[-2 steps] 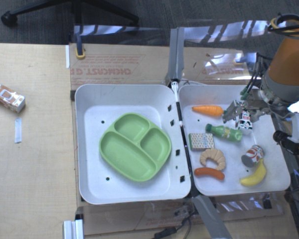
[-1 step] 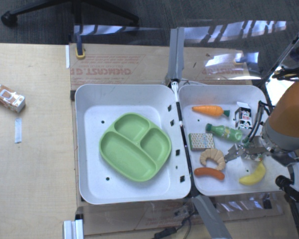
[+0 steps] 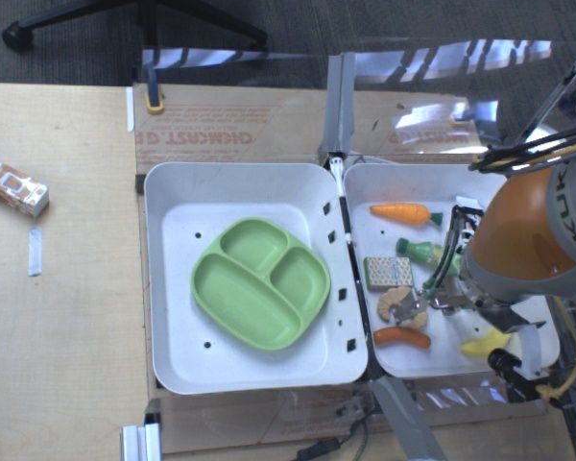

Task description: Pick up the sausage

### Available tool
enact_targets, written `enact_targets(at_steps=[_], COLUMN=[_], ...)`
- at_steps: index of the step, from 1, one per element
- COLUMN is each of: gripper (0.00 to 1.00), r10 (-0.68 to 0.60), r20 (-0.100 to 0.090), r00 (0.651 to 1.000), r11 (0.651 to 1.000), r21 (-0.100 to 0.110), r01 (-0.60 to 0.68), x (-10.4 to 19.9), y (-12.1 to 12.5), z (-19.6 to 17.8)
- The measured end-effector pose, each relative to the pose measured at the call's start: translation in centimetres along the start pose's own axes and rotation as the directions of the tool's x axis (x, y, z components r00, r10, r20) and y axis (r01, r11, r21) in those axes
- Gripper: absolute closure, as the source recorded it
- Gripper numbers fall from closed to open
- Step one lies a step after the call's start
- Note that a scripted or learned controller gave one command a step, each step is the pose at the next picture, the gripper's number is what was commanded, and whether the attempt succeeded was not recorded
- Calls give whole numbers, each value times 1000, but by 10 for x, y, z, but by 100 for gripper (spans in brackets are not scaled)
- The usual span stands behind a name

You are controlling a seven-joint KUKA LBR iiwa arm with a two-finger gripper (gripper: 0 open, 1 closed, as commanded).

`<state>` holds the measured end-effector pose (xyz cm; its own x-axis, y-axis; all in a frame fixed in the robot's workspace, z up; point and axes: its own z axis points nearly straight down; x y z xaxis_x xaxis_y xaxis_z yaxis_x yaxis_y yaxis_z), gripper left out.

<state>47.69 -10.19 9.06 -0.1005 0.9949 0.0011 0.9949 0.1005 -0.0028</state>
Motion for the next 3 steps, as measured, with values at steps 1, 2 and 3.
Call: enact_targets(at_steps=[1, 2, 3], gripper=[100, 100, 0], r10=[5, 190, 190], r20=[0, 3, 3], r00=[1000, 982, 982], r11=[1000, 982, 982], r21=[0, 0, 0], r01=[-5, -190, -190], x=[-1, 51, 51], y=[0, 81, 81], z=[-9, -101, -100])
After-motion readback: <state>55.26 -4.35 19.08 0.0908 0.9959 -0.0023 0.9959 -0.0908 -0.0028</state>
